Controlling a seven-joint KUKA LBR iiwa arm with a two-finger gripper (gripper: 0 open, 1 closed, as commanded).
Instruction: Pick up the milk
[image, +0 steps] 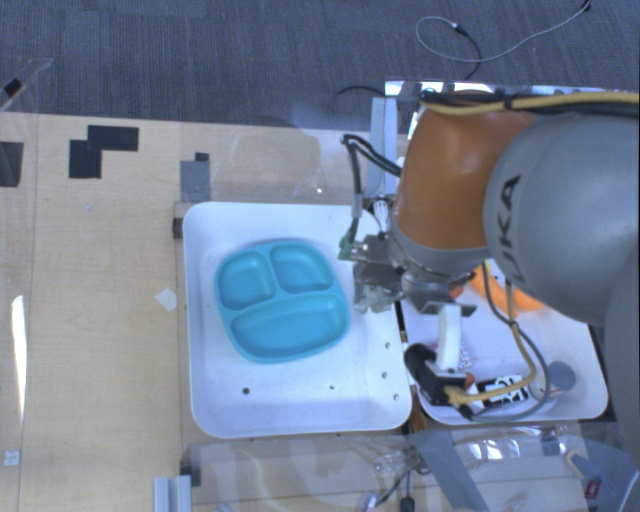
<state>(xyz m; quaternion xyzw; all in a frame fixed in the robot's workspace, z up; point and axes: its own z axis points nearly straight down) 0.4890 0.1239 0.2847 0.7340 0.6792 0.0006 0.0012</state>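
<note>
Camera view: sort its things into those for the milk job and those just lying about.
Job: hand, over the left bin's right rim; arm hides much of the right bin.
Lying about: blue divided plate in left bin; orange thing in right bin.

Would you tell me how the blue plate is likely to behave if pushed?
The blue plate looks like moulded plastic, so probably stiff and light. It lies flat in the left bin, whose floor looks smooth, so it would likely slide rather than tip.

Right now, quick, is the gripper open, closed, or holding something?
Gripper: cannot be told, open or closed; it is over the right edge of the left bin, beside the blue divided plate.
</note>
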